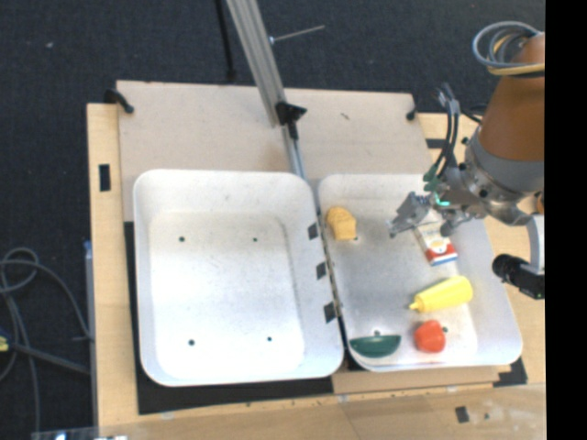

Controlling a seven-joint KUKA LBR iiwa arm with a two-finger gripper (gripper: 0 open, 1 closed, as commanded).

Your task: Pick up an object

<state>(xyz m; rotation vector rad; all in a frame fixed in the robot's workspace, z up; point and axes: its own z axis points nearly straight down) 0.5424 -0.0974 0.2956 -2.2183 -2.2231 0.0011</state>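
Gripper (417, 214) hovers above the carton (439, 248), probably lining up a grab. Fingers apart, holding nothing. Yellow bottle (443, 294) lies just below the carton.

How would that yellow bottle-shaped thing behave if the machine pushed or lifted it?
The yellow bottle lies on its side in the right bin, so a sideways push would probably roll it. Its rounded, smooth-looking body might slip between pinching fingers. It looks like a small plastic toy, so likely light and stiff.

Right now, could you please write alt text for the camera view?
The arm's hand hovers over the right bin, which holds a yellow bottle, an orange ball, a green dish, a tan lump and a small carton.
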